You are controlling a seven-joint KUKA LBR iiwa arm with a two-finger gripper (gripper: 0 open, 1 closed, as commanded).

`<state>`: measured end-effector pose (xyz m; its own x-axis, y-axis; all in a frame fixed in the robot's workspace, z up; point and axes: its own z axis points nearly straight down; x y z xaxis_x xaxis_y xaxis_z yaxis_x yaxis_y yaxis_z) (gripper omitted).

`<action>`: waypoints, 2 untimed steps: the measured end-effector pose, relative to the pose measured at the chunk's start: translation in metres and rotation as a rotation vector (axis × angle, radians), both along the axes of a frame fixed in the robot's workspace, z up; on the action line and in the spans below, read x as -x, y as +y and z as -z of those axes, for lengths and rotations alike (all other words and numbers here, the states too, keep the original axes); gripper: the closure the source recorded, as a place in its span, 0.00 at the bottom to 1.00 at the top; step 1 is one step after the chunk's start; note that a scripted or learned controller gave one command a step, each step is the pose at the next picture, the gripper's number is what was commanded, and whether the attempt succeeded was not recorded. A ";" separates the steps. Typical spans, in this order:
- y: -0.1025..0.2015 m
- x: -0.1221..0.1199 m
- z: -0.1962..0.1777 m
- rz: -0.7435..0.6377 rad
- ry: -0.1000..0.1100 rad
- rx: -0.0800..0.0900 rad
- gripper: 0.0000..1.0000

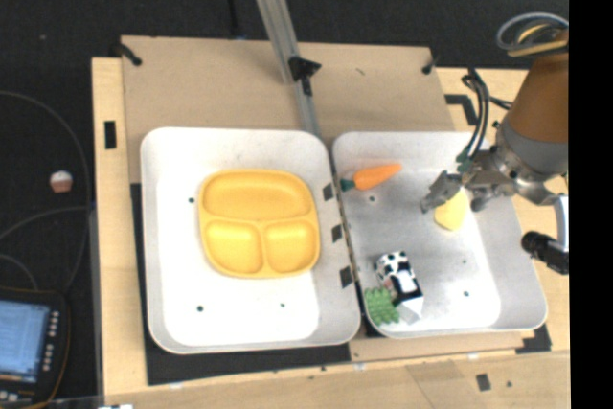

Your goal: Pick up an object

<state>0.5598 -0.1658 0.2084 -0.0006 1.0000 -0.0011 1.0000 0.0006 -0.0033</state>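
The right bin (498,302) holds an orange carrot (375,175) near its top left. A pale yellow piece (450,215) lies in the upper middle, and a black-and-white toy (398,275) sits beside a green item (381,306) at the front left. My gripper (461,194) hangs over the yellow piece, reaching in from the right. Its dark fingers (438,194) are spread open, and the yellow piece shows just below and between them. I cannot tell whether they touch it.
A yellow divided plate (259,221) lies in the left bin (163,302). A slanted metal pole (278,24) rises behind the bins. Bare floor in the right bin lies around (450,278).
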 end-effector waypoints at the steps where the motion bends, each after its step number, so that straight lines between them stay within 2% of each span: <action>1: 0.008 0.001 0.059 0.002 0.001 -0.001 0.00; 2: 0.007 0.001 0.110 0.002 -0.001 0.001 0.00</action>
<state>0.5587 -0.1587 0.0982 0.0012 1.0000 -0.0017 1.0000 -0.0012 -0.0022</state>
